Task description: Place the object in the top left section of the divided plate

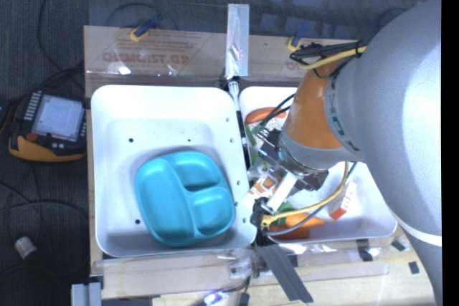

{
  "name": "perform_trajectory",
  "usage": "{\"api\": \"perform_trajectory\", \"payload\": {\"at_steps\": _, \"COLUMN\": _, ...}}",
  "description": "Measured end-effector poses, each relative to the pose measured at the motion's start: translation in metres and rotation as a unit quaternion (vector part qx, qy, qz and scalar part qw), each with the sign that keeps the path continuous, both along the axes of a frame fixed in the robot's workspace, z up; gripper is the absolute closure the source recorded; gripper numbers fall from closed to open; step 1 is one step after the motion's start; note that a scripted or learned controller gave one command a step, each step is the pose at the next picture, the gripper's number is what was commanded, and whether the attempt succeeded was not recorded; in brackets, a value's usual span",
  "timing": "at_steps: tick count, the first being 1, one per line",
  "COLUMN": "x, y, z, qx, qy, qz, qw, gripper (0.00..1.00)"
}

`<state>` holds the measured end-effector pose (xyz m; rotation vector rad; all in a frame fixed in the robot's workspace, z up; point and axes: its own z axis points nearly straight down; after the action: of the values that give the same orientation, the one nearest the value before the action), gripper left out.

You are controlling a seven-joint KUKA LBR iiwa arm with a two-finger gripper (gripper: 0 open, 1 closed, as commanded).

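Turquoise plastic, the divided plate [185, 197] lies in the left white bin [115, 118], toward its near edge, its sections bare. The grey arm with the orange band [315, 118] reaches down into the right white bin [373, 215] over a clutter of small orange and green objects [290, 220]. Which object is the task's cannot be told. The jaws' state is hidden.

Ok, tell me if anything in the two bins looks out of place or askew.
The blue divided plate lies askew in the left bin, turned at an angle to the walls. The arm's wrist covers much of the right bin, so that clutter is hard to judge.
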<state>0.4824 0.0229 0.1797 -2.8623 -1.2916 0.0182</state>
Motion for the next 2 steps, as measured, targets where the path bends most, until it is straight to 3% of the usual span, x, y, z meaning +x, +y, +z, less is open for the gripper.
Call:
{"api": "perform_trajectory", "payload": {"at_steps": 1, "x": 0.07, "y": 0.063, "z": -0.001, "qx": -0.0031, "qy": -0.001, "qz": -0.116, "qw": 0.9933, "gripper": 1.0}}
{"api": "perform_trajectory", "payload": {"at_steps": 2, "x": 0.049, "y": 0.028, "z": 0.0, "qx": -0.0034, "qy": -0.001, "qz": -0.201, "qw": 0.9795, "gripper": 1.0}}
